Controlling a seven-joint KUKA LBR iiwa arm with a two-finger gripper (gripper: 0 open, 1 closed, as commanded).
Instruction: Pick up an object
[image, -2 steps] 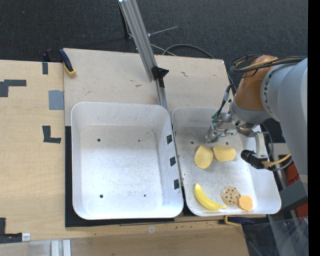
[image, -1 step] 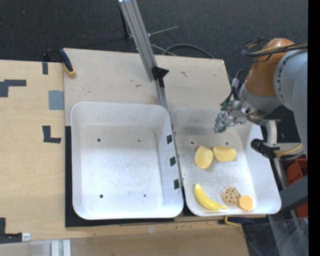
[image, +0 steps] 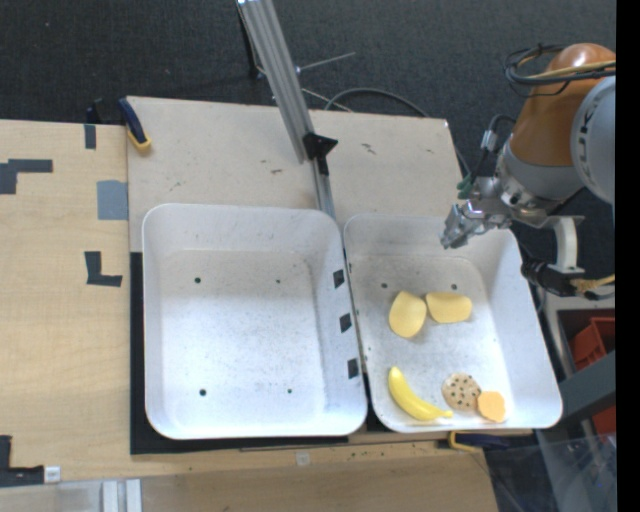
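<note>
Camera view, claw (image: 452, 237) over right bin (image: 520, 300)

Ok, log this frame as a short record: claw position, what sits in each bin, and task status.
claw: above the far edge of the right bin, nothing seen between its fingers
right bin contents: two pale yellow pieces touching mid-bin; banana, cookie and orange piece along the near wall
left bin: white, speckled floor
task status: no object picked up yet
</note>
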